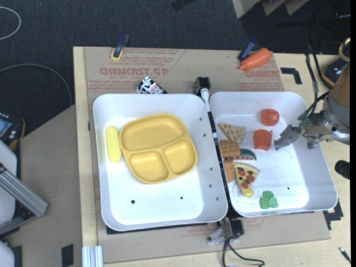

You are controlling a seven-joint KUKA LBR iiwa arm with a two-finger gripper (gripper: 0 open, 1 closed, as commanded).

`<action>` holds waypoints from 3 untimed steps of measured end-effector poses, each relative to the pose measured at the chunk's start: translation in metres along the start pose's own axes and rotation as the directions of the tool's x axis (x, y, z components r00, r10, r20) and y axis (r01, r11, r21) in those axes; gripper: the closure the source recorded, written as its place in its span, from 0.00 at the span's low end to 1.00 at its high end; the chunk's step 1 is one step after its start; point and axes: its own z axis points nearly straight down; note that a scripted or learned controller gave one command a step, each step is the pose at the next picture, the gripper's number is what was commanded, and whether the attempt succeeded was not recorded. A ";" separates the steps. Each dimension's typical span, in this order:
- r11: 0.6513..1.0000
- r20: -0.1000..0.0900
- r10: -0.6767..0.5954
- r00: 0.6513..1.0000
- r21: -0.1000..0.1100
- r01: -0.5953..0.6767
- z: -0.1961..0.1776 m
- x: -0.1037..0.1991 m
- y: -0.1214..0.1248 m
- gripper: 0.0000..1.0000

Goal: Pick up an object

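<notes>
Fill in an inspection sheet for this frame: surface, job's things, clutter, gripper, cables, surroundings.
Surface: bench of printed cardboard bearing a left bin and a right bin.
Job's things: left bin holds a yellow divided plate and a toy corn cob; right bin holds a toy tomato, red block, pizza slice, green piece and sandwich wedge.
Clutter: toy carrot, black-and-white toy and yellow-and-blue clip on the bench.
Gripper: gripper over the right bin beside the red block, holding nothing.
Cables: cable at the front edge.
Surroundings: dark carpet.
</notes>
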 end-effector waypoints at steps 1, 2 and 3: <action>1.000 0.003 -0.003 1.000 -0.014 0.003 -0.007 0.000 0.003 0.00; 1.000 0.000 -0.003 1.000 -0.006 0.003 0.044 0.005 -0.006 0.00; 1.000 0.000 -0.003 1.000 -0.006 0.003 0.105 0.009 0.000 0.00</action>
